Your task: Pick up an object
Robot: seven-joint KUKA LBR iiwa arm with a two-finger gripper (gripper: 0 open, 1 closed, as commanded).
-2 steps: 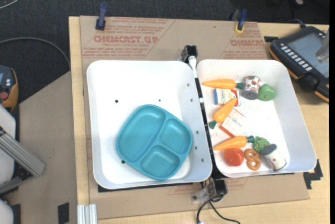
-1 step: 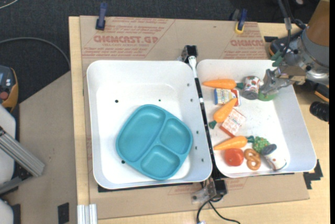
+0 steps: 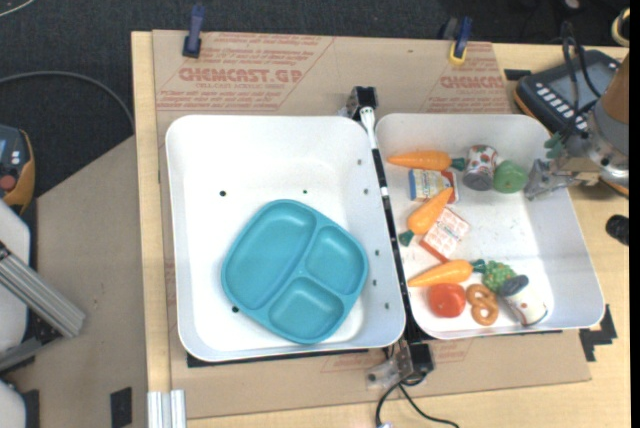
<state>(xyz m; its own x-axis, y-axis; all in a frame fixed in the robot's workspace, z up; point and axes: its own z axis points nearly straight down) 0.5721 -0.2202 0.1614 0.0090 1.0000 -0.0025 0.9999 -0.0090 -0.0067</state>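
Here, 2 shallow white bins sit side by side on the bench, and the left bin (image 3: 190,216) carries just 1 thing, a teal divided plate (image 3: 294,269) with 3 compartments, lying toward its near half. The right bin (image 3: 560,246) is where all the small items are. Along its far side a carrot (image 3: 420,159) lies crosswise, with a small patterned can (image 3: 480,164) to its right and a green ball (image 3: 510,177) just beside that. Below the carrot there is a small blue and white packet (image 3: 426,183), then a 2nd carrot (image 3: 428,213) set at a slant, touching a red and white box (image 3: 445,233). Nearer the front, a 3rd carrot (image 3: 440,273) lies above a red tomato (image 3: 447,300), a pretzel (image 3: 483,305) sits just right of the tomato, and a piece of broccoli (image 3: 497,272) is beside a dark and white item (image 3: 525,304) I cannot identify. The arm comes in from the right, and its gripper (image 3: 545,178) hangs over the right bin's far right part, just beside the green ball. Nothing is visibly between its tips, and whether they are apart or closed I cannot tell from here.
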